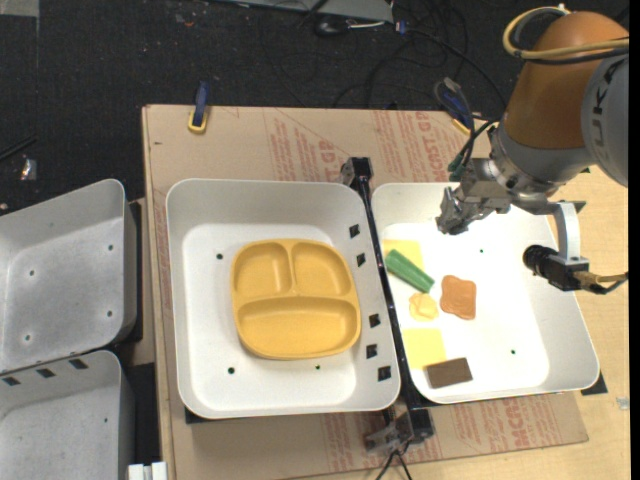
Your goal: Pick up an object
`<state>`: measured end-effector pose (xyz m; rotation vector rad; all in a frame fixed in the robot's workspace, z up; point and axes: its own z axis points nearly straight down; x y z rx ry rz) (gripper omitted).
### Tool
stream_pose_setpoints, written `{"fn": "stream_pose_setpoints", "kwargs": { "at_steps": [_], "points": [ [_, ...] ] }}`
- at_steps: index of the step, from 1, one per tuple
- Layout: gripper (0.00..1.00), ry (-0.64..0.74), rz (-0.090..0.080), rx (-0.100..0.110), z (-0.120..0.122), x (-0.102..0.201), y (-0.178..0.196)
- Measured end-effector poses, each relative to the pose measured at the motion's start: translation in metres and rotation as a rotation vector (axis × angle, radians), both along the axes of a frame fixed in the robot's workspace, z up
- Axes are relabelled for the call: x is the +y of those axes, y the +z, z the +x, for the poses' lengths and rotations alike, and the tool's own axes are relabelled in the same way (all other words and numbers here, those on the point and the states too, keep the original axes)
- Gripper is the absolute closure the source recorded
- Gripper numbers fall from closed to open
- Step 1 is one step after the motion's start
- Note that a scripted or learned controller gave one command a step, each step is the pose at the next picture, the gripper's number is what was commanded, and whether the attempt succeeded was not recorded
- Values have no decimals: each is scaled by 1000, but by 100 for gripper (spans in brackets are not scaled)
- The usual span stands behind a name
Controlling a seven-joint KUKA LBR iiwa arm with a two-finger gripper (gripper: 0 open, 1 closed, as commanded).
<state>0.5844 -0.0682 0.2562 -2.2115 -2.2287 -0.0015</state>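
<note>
The pincer (pixel 452 218) hangs over the far part of the right bin (pixel 520 373); whether it is released or clenched I cannot tell. To grasp well, it should probably come down and toward the camera onto the green block (pixel 409 269), the nearest piece, squarely across its narrow width. That block is a slim, slanted bar lying on a yellow square (pixel 398 252), with the orange piece (pixel 459 297) just beyond it.

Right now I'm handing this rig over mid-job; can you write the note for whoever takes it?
Gripper: over the back of the right bin, nothing seen between its fingers.
Right bin holds a green block, an orange piece, yellow pieces and a brown block.
Left bin holds a yellow divided tray.
Done: nothing picked.
Left: descend, grasp one object, lift.
</note>
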Motion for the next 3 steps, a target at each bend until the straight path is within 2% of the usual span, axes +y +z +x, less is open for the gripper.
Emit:
{"fn": "stream_pose_setpoints", "kwargs": {
  "at_steps": [1,2,3],
  "points": [
    [100,-1,-1,1,8,49,-17],
    [100,0,-1,-3,24,99,-14],
    [100,0,0,-2,25,151,-10]
  ]
}}
